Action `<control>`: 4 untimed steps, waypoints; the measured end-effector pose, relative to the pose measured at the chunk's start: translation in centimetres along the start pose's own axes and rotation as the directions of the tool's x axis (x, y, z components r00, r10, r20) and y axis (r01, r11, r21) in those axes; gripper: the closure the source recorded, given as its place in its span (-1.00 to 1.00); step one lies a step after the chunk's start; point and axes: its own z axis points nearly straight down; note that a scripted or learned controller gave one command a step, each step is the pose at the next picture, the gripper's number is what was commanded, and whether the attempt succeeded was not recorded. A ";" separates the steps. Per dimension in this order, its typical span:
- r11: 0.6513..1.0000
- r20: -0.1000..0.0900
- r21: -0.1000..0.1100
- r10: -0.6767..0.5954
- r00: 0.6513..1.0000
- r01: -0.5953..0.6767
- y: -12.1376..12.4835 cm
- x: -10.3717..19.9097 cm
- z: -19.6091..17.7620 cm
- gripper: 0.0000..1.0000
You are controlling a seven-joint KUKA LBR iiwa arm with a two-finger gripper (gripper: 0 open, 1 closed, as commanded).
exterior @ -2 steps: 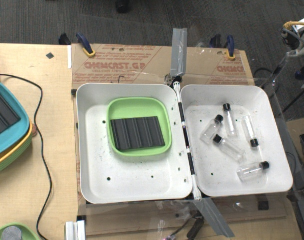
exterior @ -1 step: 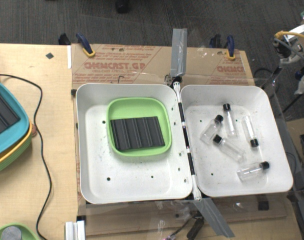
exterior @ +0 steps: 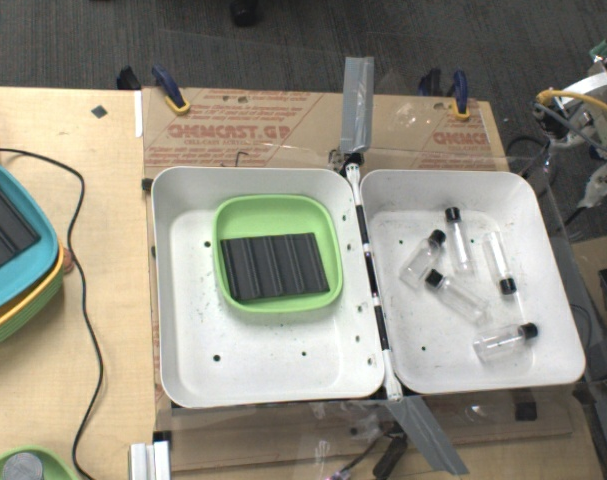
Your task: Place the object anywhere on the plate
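Note:
A square green plate [exterior: 275, 209] sits in the back middle of the left bin [exterior: 183, 368]. A dark grey ribbed mat [exterior: 278, 266] lies flat inside it and covers most of its floor. Several clear plastic vials with black caps lie scattered in the right bin [exterior: 413, 363]. One vial [exterior: 456, 243] lies near the back, another [exterior: 500, 258] to its right, and a third [exterior: 503, 341] near the front right corner. The vials lie on their sides and apart from the plate.
A stack of teal and yellow trays [exterior: 18, 268] stands on the wooden bench at the far left, with a black cable [exterior: 83, 298] running past it. Cardboard [exterior: 283, 123] with blue clamps lies behind the bins. Loose cables [exterior: 583, 98] hang at the upper right.

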 end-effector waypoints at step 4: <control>1.000 -0.001 0.001 -0.002 1.000 0.002 -3.6 -5.1 0.1 -1.00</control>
